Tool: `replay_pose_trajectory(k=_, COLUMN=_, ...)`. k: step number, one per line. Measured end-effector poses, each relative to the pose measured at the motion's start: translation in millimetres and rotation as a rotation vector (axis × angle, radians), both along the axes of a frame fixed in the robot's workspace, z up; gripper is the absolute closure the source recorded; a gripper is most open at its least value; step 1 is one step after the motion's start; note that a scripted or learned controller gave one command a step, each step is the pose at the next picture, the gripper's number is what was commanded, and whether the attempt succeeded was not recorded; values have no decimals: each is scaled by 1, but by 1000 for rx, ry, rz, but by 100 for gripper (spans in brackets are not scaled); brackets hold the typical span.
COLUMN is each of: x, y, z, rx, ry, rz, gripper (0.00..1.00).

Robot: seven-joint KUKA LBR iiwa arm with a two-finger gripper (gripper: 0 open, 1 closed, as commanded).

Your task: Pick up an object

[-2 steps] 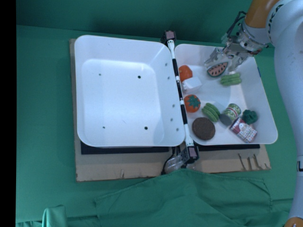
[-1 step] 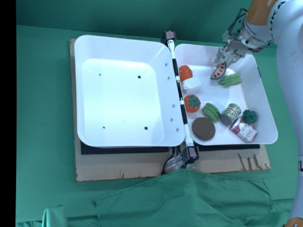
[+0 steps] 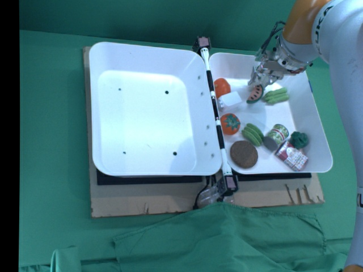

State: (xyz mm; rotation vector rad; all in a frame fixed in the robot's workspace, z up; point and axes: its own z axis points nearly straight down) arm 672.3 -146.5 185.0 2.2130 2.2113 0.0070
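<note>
Red watermelon slice between gripper fingers

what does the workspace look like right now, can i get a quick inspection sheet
surface: two white bins, left bin and right bin, on a cardboard sheet over green cloth
job's things: in the right bin lie a watermelon slice, green pea pods, an orange-red fruit, a white block, a tomato, a green pickle, a brown disc, a can, broccoli and a red packet
clutter: a rumpled green cloth fold in front of the bins
grippers: gripper low over the watermelon slice; grasp not clear
cables: wires run along the wrist
surroundings: green backdrop
</note>
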Motion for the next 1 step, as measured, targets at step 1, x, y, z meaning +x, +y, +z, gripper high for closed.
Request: replay_pose_trajectory(k=1, x=4, y=3, z=48, rx=3, ry=1, rz=-12, gripper=100)
